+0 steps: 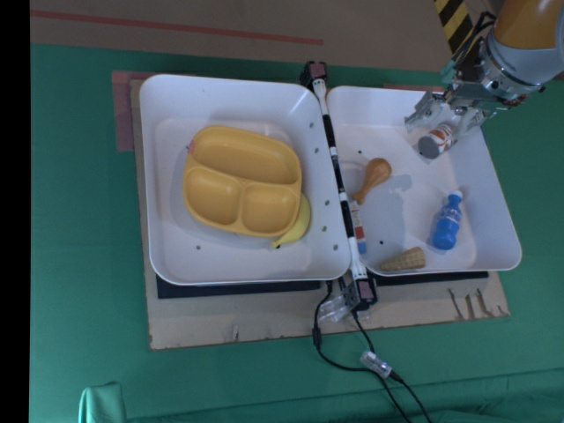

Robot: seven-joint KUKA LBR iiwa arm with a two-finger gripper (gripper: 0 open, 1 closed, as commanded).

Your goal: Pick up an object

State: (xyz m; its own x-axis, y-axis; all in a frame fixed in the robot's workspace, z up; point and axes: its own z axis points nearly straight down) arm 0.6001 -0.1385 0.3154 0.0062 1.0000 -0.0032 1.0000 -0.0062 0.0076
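My gripper [441,129] hangs over the far part of the right bin [493,192]. A small grey can with a red and white label [437,139] sits between its fingers, and they look shut on it. The can seems to be a little above the bin floor. In the same bin lie a brown toy drumstick [374,177] near the middle, a blue bottle [447,221] to the right, and a tan ice-cream cone [404,259] at the near edge.
The left bin [167,148] holds a yellow divided plate [242,181] with a banana [298,226] poking out under its near right edge. A divider strip [339,179] runs between the bins. Cables [370,359] trail off the near side of the bench.
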